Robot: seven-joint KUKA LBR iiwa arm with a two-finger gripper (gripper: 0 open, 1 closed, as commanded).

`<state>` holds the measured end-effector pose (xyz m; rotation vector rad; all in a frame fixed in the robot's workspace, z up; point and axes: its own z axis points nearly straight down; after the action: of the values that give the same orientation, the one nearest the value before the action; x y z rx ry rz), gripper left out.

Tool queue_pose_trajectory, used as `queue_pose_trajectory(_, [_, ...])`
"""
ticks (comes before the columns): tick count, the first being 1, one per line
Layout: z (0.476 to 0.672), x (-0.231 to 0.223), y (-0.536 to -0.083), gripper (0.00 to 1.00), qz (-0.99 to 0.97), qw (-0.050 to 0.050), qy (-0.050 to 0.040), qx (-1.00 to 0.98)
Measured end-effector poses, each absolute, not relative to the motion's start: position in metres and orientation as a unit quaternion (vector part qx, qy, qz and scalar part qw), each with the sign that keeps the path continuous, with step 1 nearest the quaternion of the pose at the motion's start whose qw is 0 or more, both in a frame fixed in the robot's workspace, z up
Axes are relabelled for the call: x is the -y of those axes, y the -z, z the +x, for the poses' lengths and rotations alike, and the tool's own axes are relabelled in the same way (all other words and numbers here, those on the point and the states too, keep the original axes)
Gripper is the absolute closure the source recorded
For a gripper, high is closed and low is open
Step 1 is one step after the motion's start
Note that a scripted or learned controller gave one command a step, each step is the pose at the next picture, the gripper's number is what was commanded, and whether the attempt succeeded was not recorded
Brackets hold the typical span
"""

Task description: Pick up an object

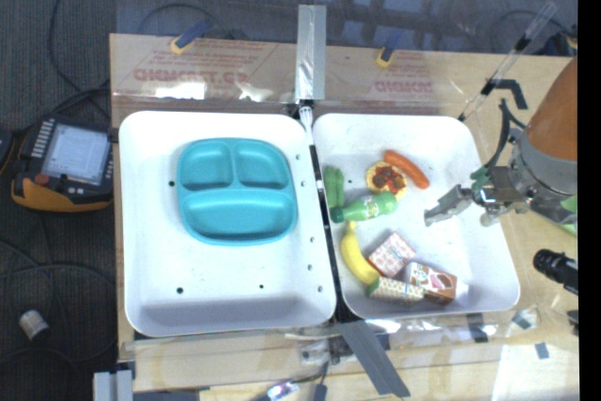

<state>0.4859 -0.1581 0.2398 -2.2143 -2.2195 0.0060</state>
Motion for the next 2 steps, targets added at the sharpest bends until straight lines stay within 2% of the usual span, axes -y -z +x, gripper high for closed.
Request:
queue_pose_trajectory(1, [0.560,0.135,-0.209,0.00,-0.677,0.003,-0.0024,0.736])
queue_pose_trajectory(2, [0.534,0.138,-0.131,0.00,-0.688,0.004,-0.0025,0.726])
